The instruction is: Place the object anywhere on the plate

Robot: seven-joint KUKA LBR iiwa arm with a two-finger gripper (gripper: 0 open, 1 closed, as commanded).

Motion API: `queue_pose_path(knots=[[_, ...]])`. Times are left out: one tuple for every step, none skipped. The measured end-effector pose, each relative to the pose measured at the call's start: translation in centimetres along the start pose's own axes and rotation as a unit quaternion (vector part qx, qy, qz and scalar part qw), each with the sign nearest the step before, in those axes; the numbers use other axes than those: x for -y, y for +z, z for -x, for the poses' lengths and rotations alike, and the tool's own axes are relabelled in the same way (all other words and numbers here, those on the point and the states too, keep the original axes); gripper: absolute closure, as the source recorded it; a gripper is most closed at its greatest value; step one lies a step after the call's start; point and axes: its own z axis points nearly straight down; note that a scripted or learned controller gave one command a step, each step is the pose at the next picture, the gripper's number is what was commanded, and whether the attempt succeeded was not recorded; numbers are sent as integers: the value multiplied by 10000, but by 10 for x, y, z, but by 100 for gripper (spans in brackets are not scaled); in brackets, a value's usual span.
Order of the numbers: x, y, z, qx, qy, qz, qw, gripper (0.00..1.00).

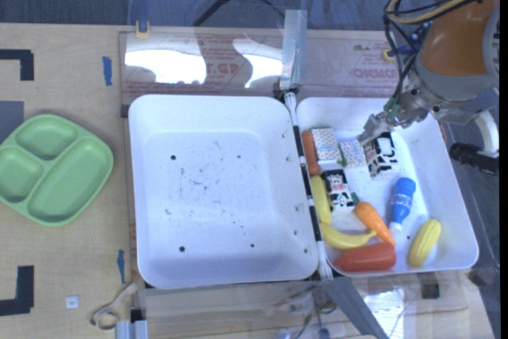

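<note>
The green divided plate (54,168) lies on the bench at the far left, outside both bins. My gripper (375,128) hangs over the back of the right bin (456,194), just above a black-and-white patterned item (384,156) and a small speckled packet (352,153). I see nothing held in it. The same bin holds several more toys: a white and red box (324,144), a small cow-print carton (341,190), a banana (337,228), a carrot (373,221), a blue bottle (402,201), a yellow piece (425,242) and a red piece (367,256).
The left bin (214,186) sits between the right bin and the plate, its raised rims lying across the way. A clear panel stands behind both bins. Black tape marks (17,63) and blue tape bits are on the bench at left.
</note>
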Motion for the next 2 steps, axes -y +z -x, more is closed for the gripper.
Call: queue_pose_path(knots=[[-79, 12, -51, 6, 1178, -4, 9930, 100], [-95, 21, -75, 10, 2359, -8, 9718, 100]])
